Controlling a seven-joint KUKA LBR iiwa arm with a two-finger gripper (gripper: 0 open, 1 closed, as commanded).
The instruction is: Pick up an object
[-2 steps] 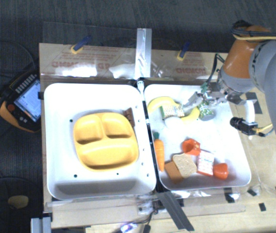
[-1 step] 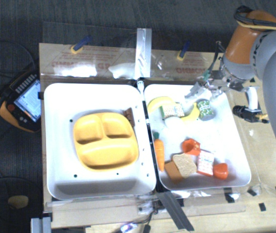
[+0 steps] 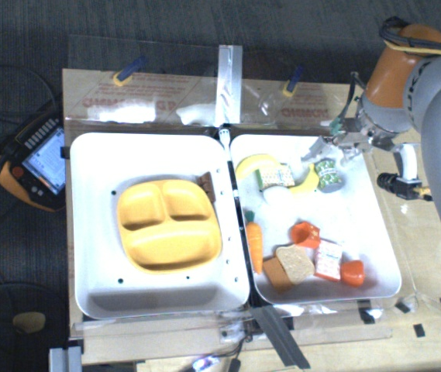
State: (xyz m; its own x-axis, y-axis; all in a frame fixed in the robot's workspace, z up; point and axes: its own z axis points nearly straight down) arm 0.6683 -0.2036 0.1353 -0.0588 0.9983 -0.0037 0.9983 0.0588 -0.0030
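Note:
The right bin (image 3: 383, 231) holds several toy foods. A yellow banana (image 3: 255, 163) lies at its far left, with a green-and-white packet (image 3: 274, 178) on it. A small green-and-white can (image 3: 329, 175) sits near the far right. An orange carrot (image 3: 254, 244) lies along the left wall. A slice of bread (image 3: 294, 263), a red-and-white carton (image 3: 329, 260) and two red pieces (image 3: 305, 233) (image 3: 352, 272) lie near the front. My gripper (image 3: 335, 144) hangs at the bin's far right corner, just above and behind the can. Nothing is seen held in it.
The left bin (image 3: 88, 208) holds a yellow compartment tray (image 3: 170, 223) with a small brown piece (image 3: 206, 184) at its far right corner. A metal divider post (image 3: 229, 84) stands behind the bins. A handheld pendant (image 3: 38, 161) lies on the floor at left.

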